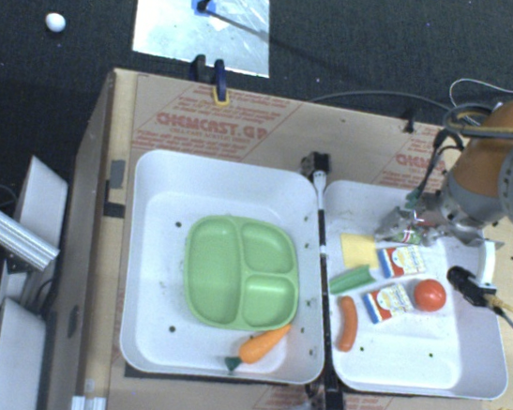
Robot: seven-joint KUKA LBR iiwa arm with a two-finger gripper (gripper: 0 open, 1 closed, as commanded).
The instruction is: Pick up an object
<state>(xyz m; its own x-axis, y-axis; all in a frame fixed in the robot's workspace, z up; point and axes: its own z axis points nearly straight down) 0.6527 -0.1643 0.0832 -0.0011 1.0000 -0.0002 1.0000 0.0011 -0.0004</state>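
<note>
Orange carrot lies in the left bin, far from the gripper, beside the green divided plate. Just below the gripper in the right bin sit a yellow block, two small cartons, a tomato, a green pepper and a sausage. Whether the gripper is spread or pressed together I cannot tell.

Two shallow white plastic bins: left bin, right bin. One light green three-compartment plastic plate and one orange toy carrot with a green top, both in the left bin. In the right bin: two small white cartons with red and blue print, one round red toy tomato, one flat yellow block, one green pod-shaped toy, one red-orange toy sausage. One small white ball on the dark floor, upper left.
</note>
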